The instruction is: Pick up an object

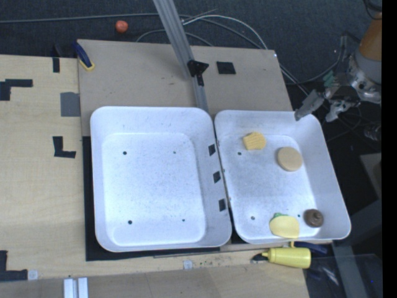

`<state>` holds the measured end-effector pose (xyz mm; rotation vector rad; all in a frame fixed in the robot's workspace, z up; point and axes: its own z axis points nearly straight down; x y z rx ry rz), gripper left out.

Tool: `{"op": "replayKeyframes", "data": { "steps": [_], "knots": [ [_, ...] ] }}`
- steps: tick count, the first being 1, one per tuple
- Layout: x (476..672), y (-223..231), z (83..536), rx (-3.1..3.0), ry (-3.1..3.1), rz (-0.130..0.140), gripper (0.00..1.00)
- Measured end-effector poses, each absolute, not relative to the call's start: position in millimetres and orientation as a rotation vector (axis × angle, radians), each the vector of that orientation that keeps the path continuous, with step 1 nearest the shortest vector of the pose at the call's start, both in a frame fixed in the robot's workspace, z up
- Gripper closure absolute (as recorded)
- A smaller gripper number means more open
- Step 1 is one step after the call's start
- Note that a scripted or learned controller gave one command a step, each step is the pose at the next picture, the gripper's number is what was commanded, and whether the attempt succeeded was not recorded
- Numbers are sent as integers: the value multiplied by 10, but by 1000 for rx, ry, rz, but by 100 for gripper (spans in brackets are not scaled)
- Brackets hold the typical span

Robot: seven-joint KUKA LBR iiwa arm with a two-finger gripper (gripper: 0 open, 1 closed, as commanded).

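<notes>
Lemon (285, 226): right bin's (332, 185) near rim, beside brown knob (313, 218), long axis across, far below gripper.
Disc (289, 159): round, mid-bin.
Wedge (254, 141): left of disc.
Gripper (319, 102): outside bin's far right corner, jaws apart, holding nothing.

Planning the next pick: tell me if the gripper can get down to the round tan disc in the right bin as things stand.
Probably yes. The tan disc lies flat and alone in the right bin, apart from the yellow wedge, with nothing over it. The gripper hangs outside the bin's far right corner, close by.
</notes>
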<state>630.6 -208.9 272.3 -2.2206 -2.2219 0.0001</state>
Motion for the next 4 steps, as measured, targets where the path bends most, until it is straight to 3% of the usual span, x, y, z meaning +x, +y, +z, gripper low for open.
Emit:
{"op": "replayKeyframes", "data": {
  "steps": [1, 2, 3, 4],
  "knots": [
    [5554, -2161, 2167, -2221, -2215, 5, 0],
    [4972, -1606, 872, -2217, -2220, 4, 0],
    [4992, -1625, 1011, -2224, -2223, 0, 100],
    [4881, -922, 904, -2220, -2227, -2, 100]
  ]
}}
